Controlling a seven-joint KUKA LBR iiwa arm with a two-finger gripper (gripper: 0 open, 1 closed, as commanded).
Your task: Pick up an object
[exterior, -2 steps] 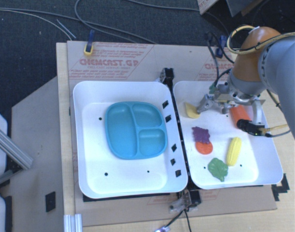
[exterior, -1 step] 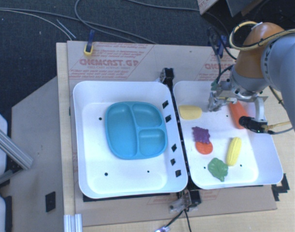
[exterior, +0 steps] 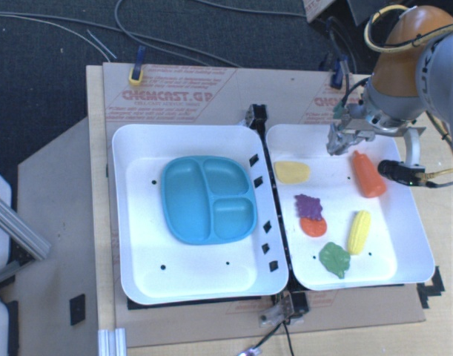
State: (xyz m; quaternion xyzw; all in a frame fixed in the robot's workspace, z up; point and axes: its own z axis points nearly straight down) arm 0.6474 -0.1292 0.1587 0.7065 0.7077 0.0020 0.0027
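Table (exterior: 174, 80): brown board top, printed lettering, blue clamps at the rear edge; cables on the dark floor behind.

Left bin (exterior: 130, 199): one teal divided plate (exterior: 208, 199), three compartments, lying flat near centre.

Right bin (exterior: 411, 228): six items.
- Yellow rounded piece (exterior: 291, 172), near the divider.
- Orange carrot (exterior: 368, 175), rear right, just beside the gripper.
- Purple grape bunch (exterior: 309, 205), centre.
- Red-orange round piece (exterior: 313, 226), touching the grapes' front edge.
- Yellow corn cob (exterior: 359, 231), right of centre.
- Green leafy piece (exterior: 334, 259), front.

Gripper (exterior: 339, 145): over the right bin's rear, between the yellow piece and the carrot; fingers' opening cannot be told, nothing seen between them.
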